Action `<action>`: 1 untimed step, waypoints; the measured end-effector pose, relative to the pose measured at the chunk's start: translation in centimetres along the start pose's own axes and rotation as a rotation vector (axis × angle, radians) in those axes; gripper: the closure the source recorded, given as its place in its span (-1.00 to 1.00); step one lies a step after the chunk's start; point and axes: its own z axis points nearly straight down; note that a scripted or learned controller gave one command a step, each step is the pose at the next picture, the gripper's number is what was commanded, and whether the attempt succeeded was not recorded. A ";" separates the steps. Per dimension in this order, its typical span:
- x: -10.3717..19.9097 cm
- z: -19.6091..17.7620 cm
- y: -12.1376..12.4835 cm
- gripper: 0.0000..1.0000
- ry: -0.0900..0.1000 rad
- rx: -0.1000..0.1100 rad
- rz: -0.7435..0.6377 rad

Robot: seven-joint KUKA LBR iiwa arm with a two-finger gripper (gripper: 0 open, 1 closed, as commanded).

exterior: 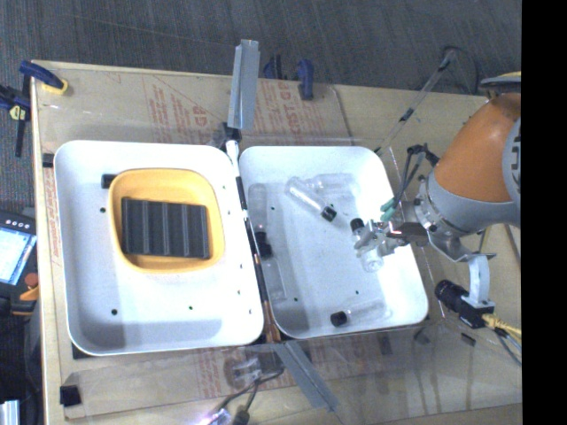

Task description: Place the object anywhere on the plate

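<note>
Even overhead light, white bins [89, 308] glaring (edges soft).

arm [483, 162] cut off at right, clear objects [319, 193] indistinct

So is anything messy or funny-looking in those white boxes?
A little. Clear tubes lie scattered at odd angles in the right bin, one near its front edge. The yellow plate in the left bin sits neatly.

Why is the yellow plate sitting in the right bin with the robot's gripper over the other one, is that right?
Not quite. The camera view shows the yellow plate in the left bin, not the right one. The gripper is over the other one, the right bin, down among some clear plastic pieces.
</note>
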 end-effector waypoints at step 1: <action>7.7 3.5 2.5 1.00 0.001 0.002 -0.197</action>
